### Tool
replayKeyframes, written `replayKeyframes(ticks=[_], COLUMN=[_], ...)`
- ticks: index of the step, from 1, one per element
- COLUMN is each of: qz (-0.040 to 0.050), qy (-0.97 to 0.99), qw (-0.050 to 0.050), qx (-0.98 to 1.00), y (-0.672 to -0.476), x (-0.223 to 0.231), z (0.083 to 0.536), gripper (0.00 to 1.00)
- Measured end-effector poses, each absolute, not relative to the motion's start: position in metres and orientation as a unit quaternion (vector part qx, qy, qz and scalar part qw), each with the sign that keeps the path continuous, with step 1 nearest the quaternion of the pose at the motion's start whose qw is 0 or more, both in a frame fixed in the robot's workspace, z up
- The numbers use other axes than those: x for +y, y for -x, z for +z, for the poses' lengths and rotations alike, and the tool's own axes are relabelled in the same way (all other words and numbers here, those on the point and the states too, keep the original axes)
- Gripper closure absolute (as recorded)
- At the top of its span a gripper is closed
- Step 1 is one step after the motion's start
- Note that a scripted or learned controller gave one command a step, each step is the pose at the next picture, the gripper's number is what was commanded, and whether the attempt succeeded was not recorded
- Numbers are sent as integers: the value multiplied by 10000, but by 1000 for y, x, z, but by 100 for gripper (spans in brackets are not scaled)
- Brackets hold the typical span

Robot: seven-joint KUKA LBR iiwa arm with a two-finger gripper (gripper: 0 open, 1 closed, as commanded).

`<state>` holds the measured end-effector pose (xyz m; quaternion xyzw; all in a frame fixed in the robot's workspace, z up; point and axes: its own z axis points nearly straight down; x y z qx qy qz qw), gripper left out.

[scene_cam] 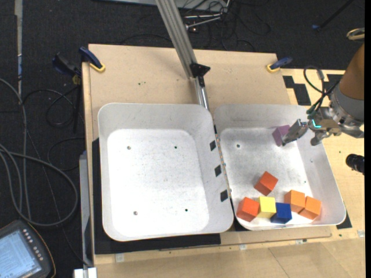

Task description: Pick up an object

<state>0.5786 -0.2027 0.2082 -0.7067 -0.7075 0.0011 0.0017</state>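
Camera view has the grey two-finger gripper (294, 133) over the right shallow white plastic bin (307, 172), its fingers closed on a small purple block (280, 134) near the bin's upper middle. Along the near wall sit a red cube (248, 208), yellow cube (267, 205), blue cube (282, 212) and orange cubes (304, 204). Another orange-red cube (266, 182) lies apart.

Two white bins (116, 155), four orange blocks (266, 182) below the gripper (301, 131), one yellow block (267, 205), one blue block (283, 212), one purple block (280, 134) touching its fingertips, two blue-and-yellow clamps (91, 58).
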Motion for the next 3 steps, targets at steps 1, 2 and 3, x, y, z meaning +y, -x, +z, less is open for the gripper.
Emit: replayKeyframes(ticks=[1,2,3], qz=[4,15,14], qy=[7064,7069,7072], qw=[6,28,23], qx=[-7078,-7073,-7070], y=[-579,-575,-574], x=[-203,-195,-193], z=[210,149,95], gripper=[0,0,0])
